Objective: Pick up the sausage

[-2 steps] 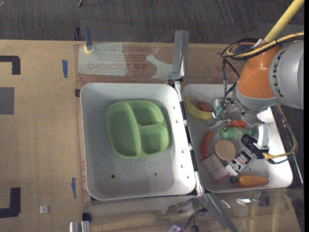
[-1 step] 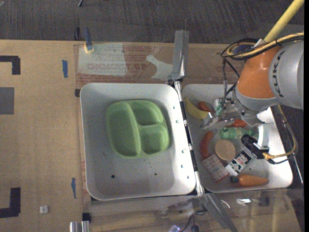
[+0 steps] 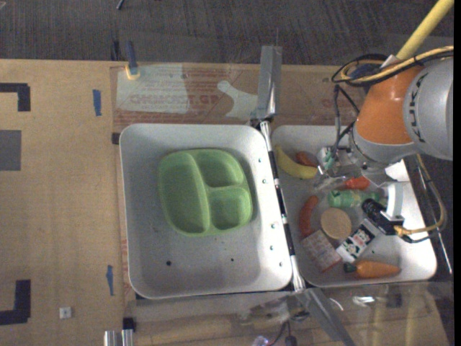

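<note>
Red sausage [image 3: 308, 215] lay in the right bin [image 3: 425, 265], just left of a tan disc [image 3: 336, 223]. Above the disc hung the gripper [image 3: 337, 166]; its grip was unclear.

arm [image 3: 403, 114] bent low, pincer [image 3: 338, 166] downward

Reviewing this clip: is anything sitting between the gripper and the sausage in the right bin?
Nothing visible blocks it. The sausage lies exposed near the right bin's left wall, below the banana and left of a tan round piece. The gripper is above it.
</note>
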You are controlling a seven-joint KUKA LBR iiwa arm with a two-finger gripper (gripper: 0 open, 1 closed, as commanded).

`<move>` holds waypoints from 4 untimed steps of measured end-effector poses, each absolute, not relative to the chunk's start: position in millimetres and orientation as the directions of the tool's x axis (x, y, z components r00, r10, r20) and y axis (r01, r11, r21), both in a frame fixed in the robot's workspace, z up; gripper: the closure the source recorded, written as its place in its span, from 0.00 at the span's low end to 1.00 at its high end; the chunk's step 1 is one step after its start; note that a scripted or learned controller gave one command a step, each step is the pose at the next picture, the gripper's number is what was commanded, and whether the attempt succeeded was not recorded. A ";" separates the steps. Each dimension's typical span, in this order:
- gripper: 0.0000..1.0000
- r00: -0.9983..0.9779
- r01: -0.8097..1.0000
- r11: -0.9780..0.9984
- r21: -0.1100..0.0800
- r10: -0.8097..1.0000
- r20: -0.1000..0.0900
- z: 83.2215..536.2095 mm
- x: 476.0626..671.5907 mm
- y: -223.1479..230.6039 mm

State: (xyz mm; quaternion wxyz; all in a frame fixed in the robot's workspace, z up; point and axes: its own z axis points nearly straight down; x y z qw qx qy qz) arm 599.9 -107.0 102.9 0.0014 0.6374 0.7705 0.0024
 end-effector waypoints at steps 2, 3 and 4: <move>1.00 -0.187 0.982 0.187 0.004 0.982 0.002 110.5 600.2 -107.6; 0.00 -0.187 0.982 0.187 0.004 0.982 0.002 110.3 600.1 -107.5; 1.00 -0.185 0.983 0.185 0.004 0.983 0.003 118.1 600.5 -108.2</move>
